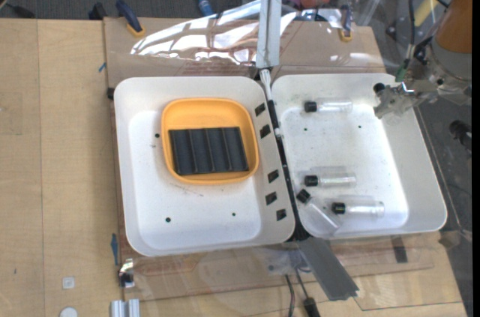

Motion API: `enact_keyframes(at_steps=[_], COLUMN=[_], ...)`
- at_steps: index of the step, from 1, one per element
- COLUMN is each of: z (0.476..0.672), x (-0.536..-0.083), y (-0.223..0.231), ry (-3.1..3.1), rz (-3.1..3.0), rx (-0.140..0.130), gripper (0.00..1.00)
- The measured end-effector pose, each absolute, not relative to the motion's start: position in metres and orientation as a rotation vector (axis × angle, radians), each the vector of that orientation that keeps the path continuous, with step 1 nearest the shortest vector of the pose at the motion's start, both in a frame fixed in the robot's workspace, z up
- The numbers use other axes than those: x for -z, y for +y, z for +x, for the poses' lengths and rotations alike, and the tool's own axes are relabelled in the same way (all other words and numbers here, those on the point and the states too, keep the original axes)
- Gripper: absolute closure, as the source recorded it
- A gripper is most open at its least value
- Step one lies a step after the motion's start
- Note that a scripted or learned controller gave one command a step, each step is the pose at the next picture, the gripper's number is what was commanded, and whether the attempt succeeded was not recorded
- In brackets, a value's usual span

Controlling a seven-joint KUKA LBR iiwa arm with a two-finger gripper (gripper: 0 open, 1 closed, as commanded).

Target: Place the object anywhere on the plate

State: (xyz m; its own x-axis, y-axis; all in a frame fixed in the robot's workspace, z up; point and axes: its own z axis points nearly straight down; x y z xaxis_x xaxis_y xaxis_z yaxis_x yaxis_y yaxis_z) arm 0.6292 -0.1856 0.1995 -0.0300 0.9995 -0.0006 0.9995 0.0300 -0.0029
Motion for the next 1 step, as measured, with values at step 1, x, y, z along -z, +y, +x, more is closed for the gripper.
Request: enact_keyframes(at_steps=[1], z=[0.6293], x=[-0.1998], y=[-0.1857], ry=[-2.253], rz=[-2.187], rx=[-0.003], gripper=[0.0])
